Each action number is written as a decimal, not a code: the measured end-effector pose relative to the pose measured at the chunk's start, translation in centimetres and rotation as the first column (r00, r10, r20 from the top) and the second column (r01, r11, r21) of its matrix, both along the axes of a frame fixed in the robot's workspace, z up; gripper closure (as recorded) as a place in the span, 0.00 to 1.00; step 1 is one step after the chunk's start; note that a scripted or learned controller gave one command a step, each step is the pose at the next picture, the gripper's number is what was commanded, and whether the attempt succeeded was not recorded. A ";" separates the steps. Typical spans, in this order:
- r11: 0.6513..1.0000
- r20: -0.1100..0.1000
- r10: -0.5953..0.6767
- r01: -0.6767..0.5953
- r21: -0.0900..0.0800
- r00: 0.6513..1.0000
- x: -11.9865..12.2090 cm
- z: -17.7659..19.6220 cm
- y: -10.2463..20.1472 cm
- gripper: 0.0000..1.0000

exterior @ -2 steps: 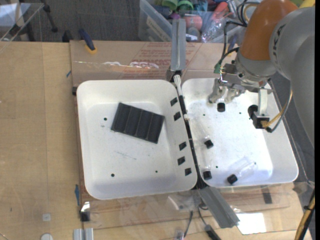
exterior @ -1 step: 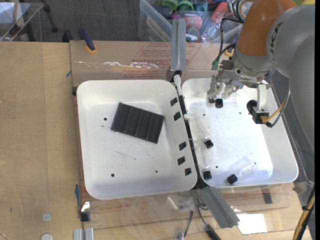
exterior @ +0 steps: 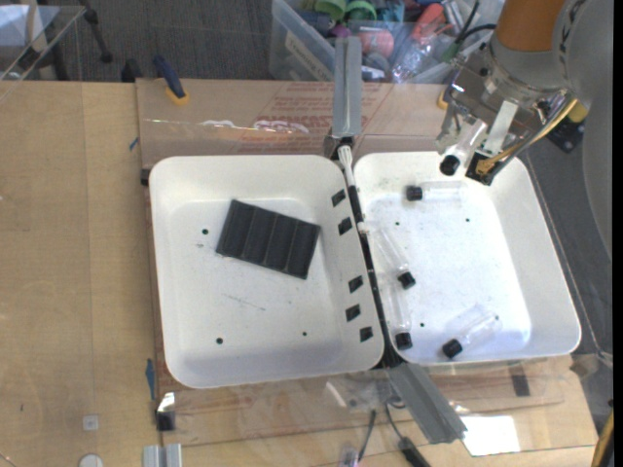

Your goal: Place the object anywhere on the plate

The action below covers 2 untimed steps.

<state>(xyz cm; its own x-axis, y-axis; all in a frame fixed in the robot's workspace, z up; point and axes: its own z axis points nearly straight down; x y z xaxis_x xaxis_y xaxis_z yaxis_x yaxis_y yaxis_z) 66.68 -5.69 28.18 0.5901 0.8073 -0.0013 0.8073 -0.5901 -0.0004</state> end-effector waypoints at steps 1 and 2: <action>0.926 0.000 -0.379 0.379 0.000 0.926 -2.9 10.2 -3.4 1.00; 0.926 -0.001 -0.378 0.378 0.000 0.926 -2.9 10.2 -3.3 0.00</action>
